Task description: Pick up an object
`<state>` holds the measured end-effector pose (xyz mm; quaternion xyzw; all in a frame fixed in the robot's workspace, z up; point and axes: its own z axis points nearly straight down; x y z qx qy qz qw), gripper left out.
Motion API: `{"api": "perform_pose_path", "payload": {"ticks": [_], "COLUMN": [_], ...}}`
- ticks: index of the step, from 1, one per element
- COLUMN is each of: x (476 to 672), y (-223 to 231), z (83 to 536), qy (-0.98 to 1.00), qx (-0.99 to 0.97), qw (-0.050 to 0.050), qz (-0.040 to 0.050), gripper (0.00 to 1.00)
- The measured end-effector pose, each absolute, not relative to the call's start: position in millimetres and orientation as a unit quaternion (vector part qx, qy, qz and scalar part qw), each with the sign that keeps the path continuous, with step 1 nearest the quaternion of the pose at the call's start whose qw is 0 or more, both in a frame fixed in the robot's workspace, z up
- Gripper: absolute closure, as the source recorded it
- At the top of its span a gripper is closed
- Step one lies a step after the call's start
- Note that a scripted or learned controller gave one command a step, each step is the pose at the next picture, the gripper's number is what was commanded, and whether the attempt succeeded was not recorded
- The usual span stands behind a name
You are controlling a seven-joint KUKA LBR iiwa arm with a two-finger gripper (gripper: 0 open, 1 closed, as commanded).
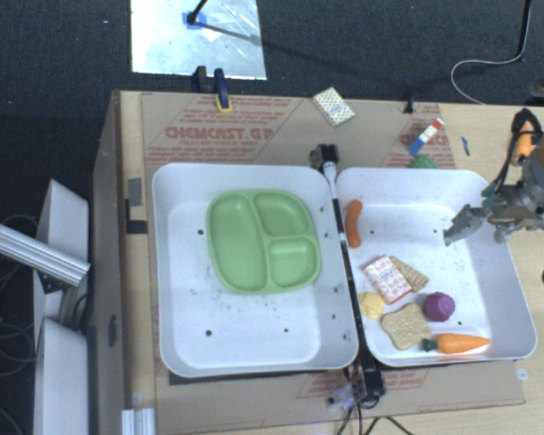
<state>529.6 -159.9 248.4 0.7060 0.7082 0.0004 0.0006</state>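
While the arm reaches in from the right edge of the camera view, its gripper (460, 227) is seen above the right bin (408, 184), over bare white floor near that bin's right wall. Nothing is seen between the fingers; whether they are spread or pressed together cannot be told at this resolution.

The pickable items are gathered in the near half of the right bin, down and to the left of the gripper. Nearest is judged to be the purple ball (439, 306), lying below the gripper and slightly left. Just beside the ball, to its left, a red-and-white packet (387, 279) is laid over a cracker (412, 275). A toast slice (404, 325) lies below the packet, touching or nearly touching a yellow piece (372, 305) on its left. An orange carrot (460, 343) lies along the near wall, its long axis running left to right. A sausage (353, 222) lies against the dividing wall, well left of the gripper, long axis running front to back.

In the left bin (181, 243) a green compartment plate (263, 241) is held, its compartments bare.

A descent toward the near-left is judged necessary for any grasp.
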Motion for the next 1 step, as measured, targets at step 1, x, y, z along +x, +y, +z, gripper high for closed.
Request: {"api": "perform_pose_path", "payload": {"ticks": [1], "x": [537.8], "y": [-206.6], "z": [111.9], "qy": [0.707], "qx": [0.707], "qw": [-0.001], "qz": [-0.0008], "gripper": [0.0]}}
